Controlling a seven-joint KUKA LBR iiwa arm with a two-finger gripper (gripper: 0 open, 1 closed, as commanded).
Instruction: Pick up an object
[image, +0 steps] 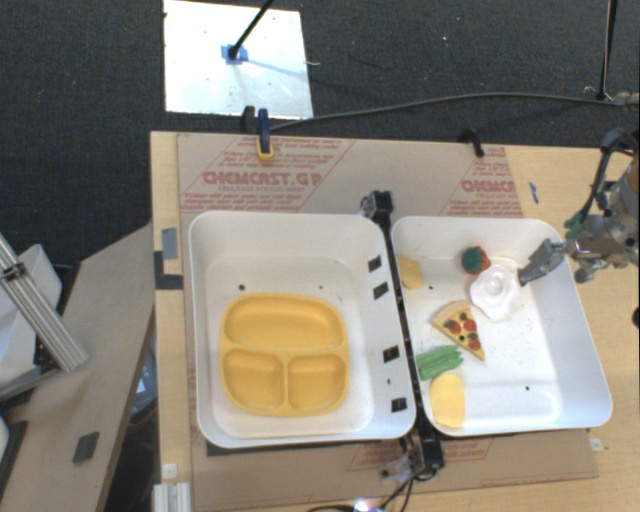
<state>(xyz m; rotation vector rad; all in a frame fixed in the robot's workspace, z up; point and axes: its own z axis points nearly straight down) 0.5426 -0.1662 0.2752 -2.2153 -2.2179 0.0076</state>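
The right bin (560, 400) holds a scatter of toy food. A white fried egg (494, 290) lies in its upper middle, with a red and green strawberry-like piece (475, 260) just above and to its left. Below the egg sits a pizza slice (461, 329), then a green bean pod (437, 361), and under that a pale yellow oval piece (447, 400) near the bin's lower left corner. A small yellow piece (409, 272) rests by the upper left wall.

The gripper (532, 266) reaches in from the right edge of the frame, its grey tip just beside the egg's upper right rim. Whether its fingers are apart or together cannot be told, and nothing shows between them.

The left bin (290, 235) holds a yellow divided plate (284, 352) with three compartments, lying flat left of centre.
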